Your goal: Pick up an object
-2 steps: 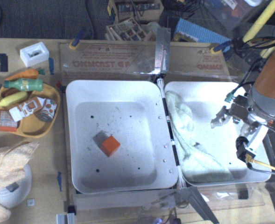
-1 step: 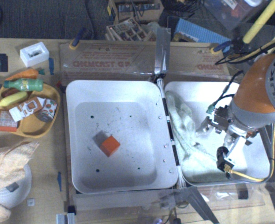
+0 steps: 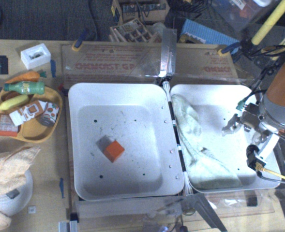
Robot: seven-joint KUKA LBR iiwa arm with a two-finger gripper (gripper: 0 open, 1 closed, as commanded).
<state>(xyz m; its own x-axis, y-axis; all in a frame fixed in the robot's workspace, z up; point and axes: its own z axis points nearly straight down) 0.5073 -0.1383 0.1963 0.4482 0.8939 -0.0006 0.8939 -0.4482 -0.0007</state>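
An orange block (image 3: 115, 151) sits in the left bin (image 3: 84, 100), toward its six o'clock. The gripper (image 3: 232, 125) hovers over the right bin (image 3: 229, 93); I cannot tell its state. A crumpled white cloth (image 3: 188, 122) lies at its nine o'clock, between the two.

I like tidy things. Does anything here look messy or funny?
Yes. A pale cloth lies crumpled in the right bin, bunched along its left wall. In the left bin, the orange block sits turned askew to the walls.
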